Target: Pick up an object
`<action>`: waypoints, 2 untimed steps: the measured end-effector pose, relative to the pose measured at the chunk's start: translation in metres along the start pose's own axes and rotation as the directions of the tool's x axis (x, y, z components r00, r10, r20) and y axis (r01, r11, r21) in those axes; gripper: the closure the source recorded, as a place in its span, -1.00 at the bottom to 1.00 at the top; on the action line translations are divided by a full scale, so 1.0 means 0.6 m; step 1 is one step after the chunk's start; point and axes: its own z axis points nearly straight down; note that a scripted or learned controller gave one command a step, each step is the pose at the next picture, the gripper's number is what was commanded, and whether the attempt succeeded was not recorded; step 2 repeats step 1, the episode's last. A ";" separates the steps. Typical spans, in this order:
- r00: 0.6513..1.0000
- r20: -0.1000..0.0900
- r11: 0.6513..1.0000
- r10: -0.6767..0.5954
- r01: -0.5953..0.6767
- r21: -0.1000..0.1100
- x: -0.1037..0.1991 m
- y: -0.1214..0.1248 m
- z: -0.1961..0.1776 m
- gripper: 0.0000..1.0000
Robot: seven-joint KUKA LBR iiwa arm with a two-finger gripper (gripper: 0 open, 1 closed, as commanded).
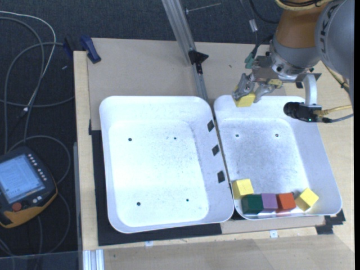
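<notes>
Yellow block (245, 100) sits pinched between the fingers of the gripper (246, 94) over the right bin's (315, 145) far-left corner, well apart from blocks along its near edge.

The tan tabletop (146, 66) is carrying two shallow white bins side by side, the left bin (112, 108) and the right bin (329, 176), sitting on a black mat (101, 229). A slanted aluminium post (177, 24) is rising from its far side, and a blue clip (90, 48) is lying at the far left corner.
</notes>
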 end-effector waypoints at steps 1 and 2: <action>1.000 -0.001 1.000 0.001 -0.001 0.014 0.133 0.002 0.060 1.00; 1.000 -0.001 1.000 0.001 -0.001 0.014 0.133 0.002 0.060 1.00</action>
